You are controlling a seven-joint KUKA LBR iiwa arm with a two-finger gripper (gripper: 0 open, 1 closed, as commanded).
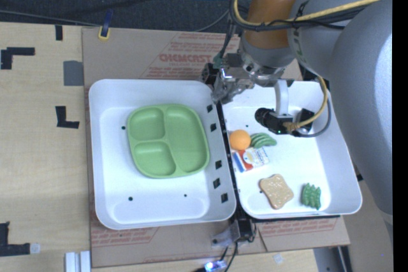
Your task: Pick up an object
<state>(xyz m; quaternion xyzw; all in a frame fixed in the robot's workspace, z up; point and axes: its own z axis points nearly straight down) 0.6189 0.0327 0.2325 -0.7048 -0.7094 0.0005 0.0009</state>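
The gripper (224,81) sits at the far end of the two bins, over the seam where they meet, low beneath the arm's orange band (275,0). It appears as a dark cluster of metal and cable — whether it is spread or closed cannot be told from this angle, and nothing can be seen held in it.

Just right of it lies the right bin (338,165), shallow and white. A black fitting with a yellow cable (275,121) hangs over its far half. Near the bin's left wall rests a small orange ball (240,139), touching a green leafy piece (263,140) on its right. Just in front of those is a small packet printed in red, white and blue (249,160). Nearer the front edge lies a slice of brown bread (276,191), and beside it to the right a small dark green piece (311,195), possibly a toy vegetable.

The left bin (105,156) holds a light green divided plate (168,140) with three compartments, lying flat around its middle.

Both bins rest on a sheet of brown cardboard (156,51) spread over the pale wooden desk (38,156).
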